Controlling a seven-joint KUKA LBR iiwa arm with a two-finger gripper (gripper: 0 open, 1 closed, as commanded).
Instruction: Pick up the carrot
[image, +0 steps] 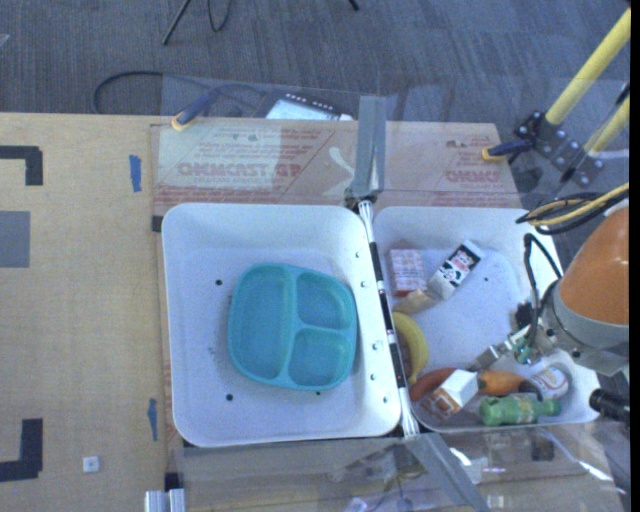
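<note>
The carrot is a short orange piece lying near the front of the right bin, between a small white box and a green toy. My gripper hangs just above and behind the carrot, reaching in from the right under the arm's orange band. Nothing shows in its grasp.
The right bin also holds a banana, a red vegetable, a pink packet, a black-and-white carton and a clear round lid. A teal divided plate lies in the left bin.
</note>
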